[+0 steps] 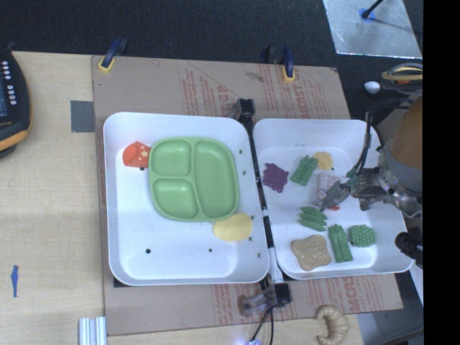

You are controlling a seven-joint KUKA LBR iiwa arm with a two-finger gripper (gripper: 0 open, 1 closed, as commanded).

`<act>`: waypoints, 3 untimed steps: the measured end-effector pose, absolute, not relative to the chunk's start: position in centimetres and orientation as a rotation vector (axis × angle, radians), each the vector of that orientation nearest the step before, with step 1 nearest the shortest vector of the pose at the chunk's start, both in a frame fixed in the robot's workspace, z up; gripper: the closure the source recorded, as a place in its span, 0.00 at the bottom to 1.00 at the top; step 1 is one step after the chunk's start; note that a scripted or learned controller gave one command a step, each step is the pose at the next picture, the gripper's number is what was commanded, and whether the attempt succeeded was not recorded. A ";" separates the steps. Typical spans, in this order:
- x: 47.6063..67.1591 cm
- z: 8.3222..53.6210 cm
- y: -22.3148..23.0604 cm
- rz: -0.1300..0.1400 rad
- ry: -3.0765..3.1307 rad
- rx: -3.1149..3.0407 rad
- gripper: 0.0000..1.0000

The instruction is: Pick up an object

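My gripper [332, 195] hangs low over the middle of the right bin [287, 129], reaching in from the right on the grey arm [392, 185]. Around it lie a purple grape bunch [274, 176], a green vegetable [304, 169], a small yellow piece [323, 160], a green bean pod [312, 217], a green pickle [339, 241], a bumpy green piece [361, 235] and a slice of toast [310, 251]. A bit of red shows just under the gripper; what it is I cannot tell.
The left bin [129, 257] holds a green divided plate [194, 178], a red piece with a star [136, 154] and a yellow lemon [233, 227]. A tan curved toy [332, 323] lies on the cardboard in front of the bins. A control pendant [11, 106] sits far left.
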State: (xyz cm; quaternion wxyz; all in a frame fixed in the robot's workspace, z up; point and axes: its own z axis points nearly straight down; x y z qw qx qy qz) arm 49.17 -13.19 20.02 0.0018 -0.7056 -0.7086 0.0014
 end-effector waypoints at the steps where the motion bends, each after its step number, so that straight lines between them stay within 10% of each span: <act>1: 52.2 8.8 -14.0 0.009 -2.225 -2.213 0.00; 2: 52.2 10.2 -14.0 0.008 -2.227 -2.211 1.00; 3: 56.4 19.8 -8.0 -0.013 -2.238 -2.213 1.00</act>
